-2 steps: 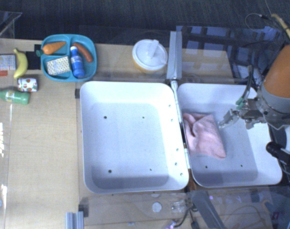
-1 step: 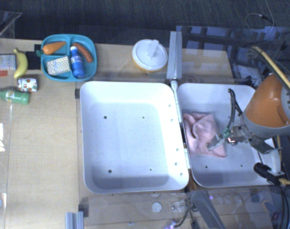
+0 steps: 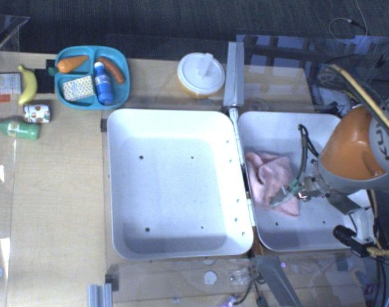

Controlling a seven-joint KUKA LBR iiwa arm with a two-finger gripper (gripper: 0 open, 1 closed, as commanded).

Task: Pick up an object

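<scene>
Tool point(image 3: 290, 194) sits low in the right bin point(image 3: 322, 235), tip down at the lower right edge of the pink cloth point(image 3: 269, 178); too small and blurred to make out its state, cannot tell. No sign of cloth lifted off the bin floor.

Step, as a judgement: grasp attempt on the cloth, at or just before closing. Next move calls for a firm pinch on a fold, then a straight lift. Soft fabric can slip, and a hold on the hem alone may pull free, so lift-off needs checking.

Arm point(image 3: 348, 149) comes in from the right, orange band over the right bin's right half, grey wrist below it, wrist bent so the tool points left and down toward the cloth. Black cable loops above the wrist.

Pink cloth is crumpled, lying in the left half of the right bin, close to the wall shared with the left bin point(image 3: 175, 235).

On the bench point(image 3: 47, 222) beyond the bins: white lidded cup point(image 3: 201, 73) behind the bins; blue divided tray point(image 3: 92, 77) with toy food at upper left; banana point(image 3: 28, 85), small can point(image 3: 36, 113) and green bottle point(image 3: 15, 129) at far left. All well apart from the tool.
</scene>
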